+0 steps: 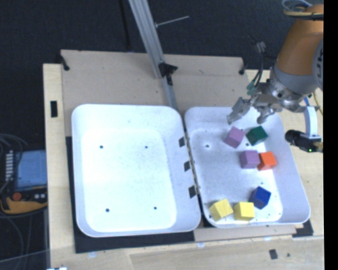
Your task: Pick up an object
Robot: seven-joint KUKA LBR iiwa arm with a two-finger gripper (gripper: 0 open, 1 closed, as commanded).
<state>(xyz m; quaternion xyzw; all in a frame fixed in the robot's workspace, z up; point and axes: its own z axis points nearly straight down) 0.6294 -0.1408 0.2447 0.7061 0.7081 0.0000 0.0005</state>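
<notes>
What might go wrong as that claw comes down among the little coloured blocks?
The open gripper hangs above a light purple block and a dark green block lying close together, so it could nudge one aside or catch both. Both sit near the right white bin's back wall, which a finger might strike.

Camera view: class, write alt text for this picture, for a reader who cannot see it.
A grey and orange robot arm holds its open tool above the far end of the right bin, just over a purple block and a green block. Nearer lie another purple, an orange, a blue and two yellow blocks.
</notes>
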